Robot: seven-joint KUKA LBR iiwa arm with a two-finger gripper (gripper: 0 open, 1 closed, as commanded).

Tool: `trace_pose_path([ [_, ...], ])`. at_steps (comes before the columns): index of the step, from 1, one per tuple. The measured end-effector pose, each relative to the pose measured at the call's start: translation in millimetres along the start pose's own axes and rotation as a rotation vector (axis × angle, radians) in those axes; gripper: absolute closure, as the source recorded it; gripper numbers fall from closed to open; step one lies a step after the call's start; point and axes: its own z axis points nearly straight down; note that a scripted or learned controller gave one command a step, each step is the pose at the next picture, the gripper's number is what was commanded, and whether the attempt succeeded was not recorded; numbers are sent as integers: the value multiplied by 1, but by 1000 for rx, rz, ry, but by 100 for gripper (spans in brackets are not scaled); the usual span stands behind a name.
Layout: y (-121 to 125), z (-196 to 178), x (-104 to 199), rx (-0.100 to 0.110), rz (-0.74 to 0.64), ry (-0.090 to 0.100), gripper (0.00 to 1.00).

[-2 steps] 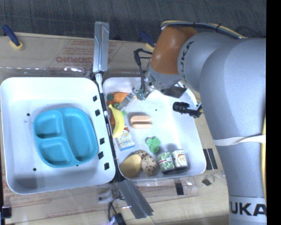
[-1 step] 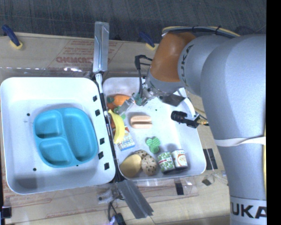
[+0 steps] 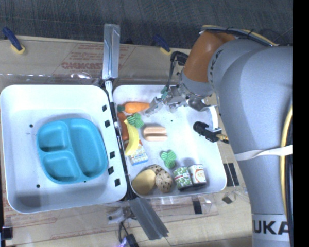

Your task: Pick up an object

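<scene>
Gripper [image 3: 157, 105] hovers by the carrot [image 3: 136, 107] at the right bin's [image 3: 216, 161] far edge.
Reaching step, nothing held; its opening cannot be told; next, descend and close.

Overhead slanted view onto both bins [image 3: 10, 138]

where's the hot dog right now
The hot dog lies in the right bin, mid-bin, just right of the banana and below the carrot.
</scene>
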Motion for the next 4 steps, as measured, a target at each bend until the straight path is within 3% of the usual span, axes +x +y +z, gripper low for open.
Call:
trace_pose_path([
  [1,-20,-13,-12,2,-37,2,0],
  [2,-47,6,15,4,-193,3,0],
  [3,-87,6,30,3,-198,3,0],
  [4,-86,-4,29,3,-201,2,100],
])
